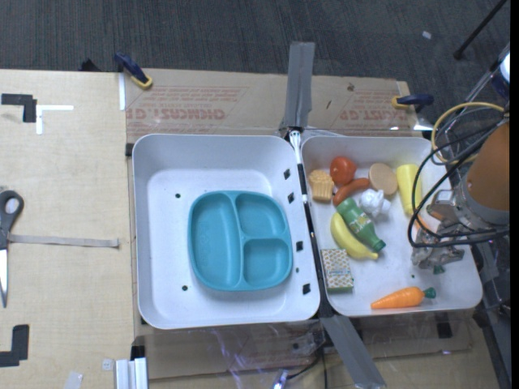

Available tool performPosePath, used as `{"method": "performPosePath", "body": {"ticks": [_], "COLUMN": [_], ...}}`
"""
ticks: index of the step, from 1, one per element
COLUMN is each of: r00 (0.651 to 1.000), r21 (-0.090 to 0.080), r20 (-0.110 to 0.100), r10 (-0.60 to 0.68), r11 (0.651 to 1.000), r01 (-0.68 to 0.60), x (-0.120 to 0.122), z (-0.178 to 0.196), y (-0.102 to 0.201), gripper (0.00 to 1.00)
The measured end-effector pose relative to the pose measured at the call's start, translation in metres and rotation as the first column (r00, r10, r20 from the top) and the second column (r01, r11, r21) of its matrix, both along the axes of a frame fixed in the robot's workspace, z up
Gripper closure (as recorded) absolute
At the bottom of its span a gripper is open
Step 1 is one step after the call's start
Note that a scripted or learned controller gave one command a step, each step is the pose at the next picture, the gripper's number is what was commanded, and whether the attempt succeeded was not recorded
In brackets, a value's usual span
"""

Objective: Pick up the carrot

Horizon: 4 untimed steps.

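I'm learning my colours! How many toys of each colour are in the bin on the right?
Orange: 1, the carrot
Red: 2, the tomato and sausage
Yellow: 2, the banana and corn
Green: 1, the bottle
Tan: 3, the waffle, round bun and cracker box
White: 1, a small lump
Total: 10

Your arm point(495, 177) runs off the right edge, and the gripper point(436, 256) looks like a blurred tangle under cables.

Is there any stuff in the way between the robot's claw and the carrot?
No, nothing I can see. The gripper hangs over the right bin's right side, and the carrot lies just below-left of it, with bare bin floor between them.
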<state>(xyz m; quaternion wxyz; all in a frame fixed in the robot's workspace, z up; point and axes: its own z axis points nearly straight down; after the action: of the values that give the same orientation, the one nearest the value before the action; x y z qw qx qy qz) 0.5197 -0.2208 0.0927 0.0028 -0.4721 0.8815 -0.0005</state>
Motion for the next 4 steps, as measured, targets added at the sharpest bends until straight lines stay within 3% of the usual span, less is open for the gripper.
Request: {"method": "performPosePath", "body": {"ticks": [1, 2, 3, 4], "r00": [1.000, 1.000, 0.988, 0.986], "r21": [0.010, 0.006, -0.001, 0.000], "r20": [0.003, 0.007, -0.001, 0.000], "r10": [0.009, 0.005, 0.154, 0.169], "r11": [1.000, 1.000, 0.988, 0.986], "r01": [-0.009, -0.006, -0.154, -0.169], "x": [0.003, 0.004, -0.040, -0.040], "z": [0.000, 0.010, 0.000, 0.075], "y": [0.009, 0.007, 0.003, 0.093], "gripper": [0.00, 1.00, 1.00, 1.00]}}
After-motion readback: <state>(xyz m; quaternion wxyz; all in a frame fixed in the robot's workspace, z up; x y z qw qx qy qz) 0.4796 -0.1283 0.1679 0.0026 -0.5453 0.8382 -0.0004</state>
